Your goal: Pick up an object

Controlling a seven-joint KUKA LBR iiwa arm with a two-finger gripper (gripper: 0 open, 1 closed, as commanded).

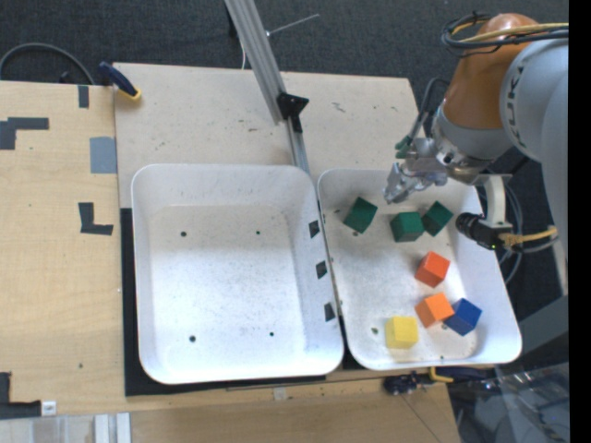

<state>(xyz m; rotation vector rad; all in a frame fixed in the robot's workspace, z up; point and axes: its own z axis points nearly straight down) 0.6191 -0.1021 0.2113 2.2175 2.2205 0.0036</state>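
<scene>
Pincer over far end of right bin, just above three green blocks; finger state hidden, cannot tell, nothing seen held. Green blocks in row near bin's far wall. Two orange blocks, blue block, yellow block lie nearer front. Left bin alongside on counter.

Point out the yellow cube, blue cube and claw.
yellow cube (401,331): camera view, top face.
blue cube (464,316): camera view, top face.
claw (399,192): camera view, between its fingertips.
</scene>
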